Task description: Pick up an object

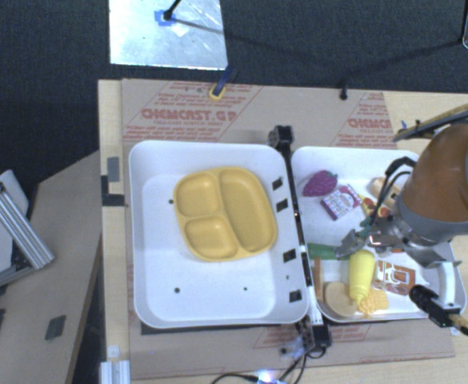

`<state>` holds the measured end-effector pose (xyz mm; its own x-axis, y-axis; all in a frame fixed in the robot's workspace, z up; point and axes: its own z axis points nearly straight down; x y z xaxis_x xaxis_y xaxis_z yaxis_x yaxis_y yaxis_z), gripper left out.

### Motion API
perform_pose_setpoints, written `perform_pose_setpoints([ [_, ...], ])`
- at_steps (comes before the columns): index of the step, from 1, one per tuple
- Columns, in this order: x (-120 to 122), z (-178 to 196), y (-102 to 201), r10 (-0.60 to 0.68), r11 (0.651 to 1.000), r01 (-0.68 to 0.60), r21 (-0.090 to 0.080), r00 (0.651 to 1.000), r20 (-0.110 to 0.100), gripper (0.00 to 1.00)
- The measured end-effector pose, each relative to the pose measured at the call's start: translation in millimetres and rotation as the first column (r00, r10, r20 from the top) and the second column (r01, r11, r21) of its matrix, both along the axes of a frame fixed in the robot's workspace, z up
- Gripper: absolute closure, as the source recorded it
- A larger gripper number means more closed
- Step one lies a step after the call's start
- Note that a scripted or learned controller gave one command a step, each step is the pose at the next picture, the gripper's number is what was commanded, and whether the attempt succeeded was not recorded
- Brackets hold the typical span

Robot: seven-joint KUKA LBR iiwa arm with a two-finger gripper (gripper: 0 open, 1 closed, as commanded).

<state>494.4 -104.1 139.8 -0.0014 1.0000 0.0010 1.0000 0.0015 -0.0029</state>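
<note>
Cardboard (218, 110) under both bins reads "CHEMCAST GP" in red. In the right bin (310, 162), the gripper (354, 245) hovers at twelve o'clock from the corn (362, 277); its state I cannot tell.

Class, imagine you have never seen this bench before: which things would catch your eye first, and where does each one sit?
The yellow divided tray stands out first, lying alone in the left bin. Next comes the grey arm with its orange band, reaching in from the right over the right bin. Under it lies a clutter of toy food, including a yellow corn cob and a purple piece.
</note>
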Motion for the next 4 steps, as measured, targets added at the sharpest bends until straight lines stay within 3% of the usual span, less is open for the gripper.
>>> perform_pose_setpoints([
  [1,0,-52,0,-0.001,1.000,0.001,0.000,1.000,0.000,0.00],
  [2,1,-39,0,-0.001,1.000,0.001,-0.001,1.000,0.005,1.00],
  [4,21,72,-10,0.003,1.000,-0.003,-0.003,1.000,0.010,1.00],
])
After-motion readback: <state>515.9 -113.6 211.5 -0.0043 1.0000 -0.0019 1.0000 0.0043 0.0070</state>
